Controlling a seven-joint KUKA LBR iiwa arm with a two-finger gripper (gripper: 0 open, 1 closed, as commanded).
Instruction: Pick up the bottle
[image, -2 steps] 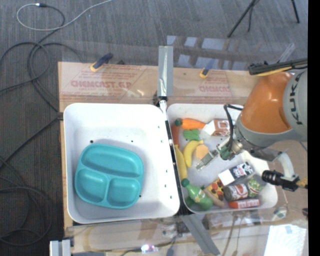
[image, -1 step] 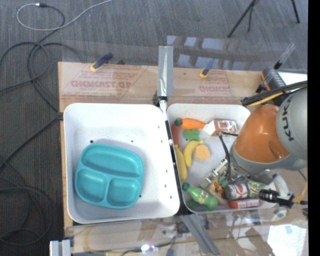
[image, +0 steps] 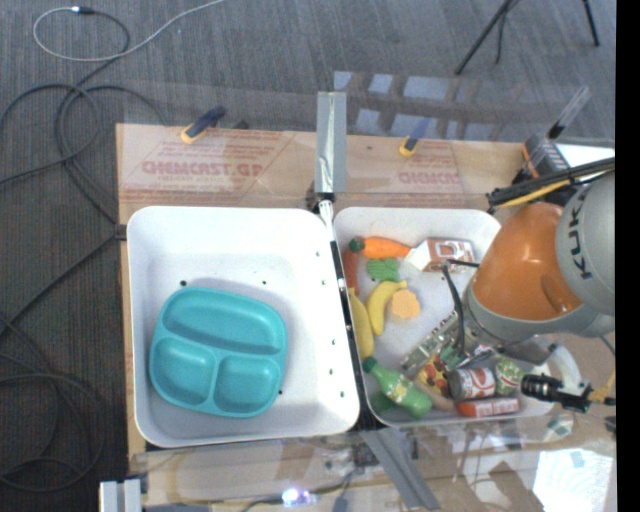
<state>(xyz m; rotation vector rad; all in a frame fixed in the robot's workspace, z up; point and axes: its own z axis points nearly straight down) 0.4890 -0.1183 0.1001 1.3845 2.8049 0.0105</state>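
Camera view — we list a grey-and-orange arm (image: 530, 275) over the right bin (image: 420, 222), its gripper (image: 455, 345) low among the clutter. We cannot tell how far its fingers are parted, nor whether they grip anything. The green bottle (image: 398, 389) lies flat just left of and below the fingers, beside a can (image: 478, 382). A banana (image: 380, 305) sits up-left of them. The left bin (image: 235, 222) holds a teal tray (image: 218, 350).

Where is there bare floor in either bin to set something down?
Left bin: open white floor borders the teal tray on its upper and right sides. Right bin: crowded; carrot, banana, green bottle and can fill it beneath the arm, leaving one small patch right of the banana.
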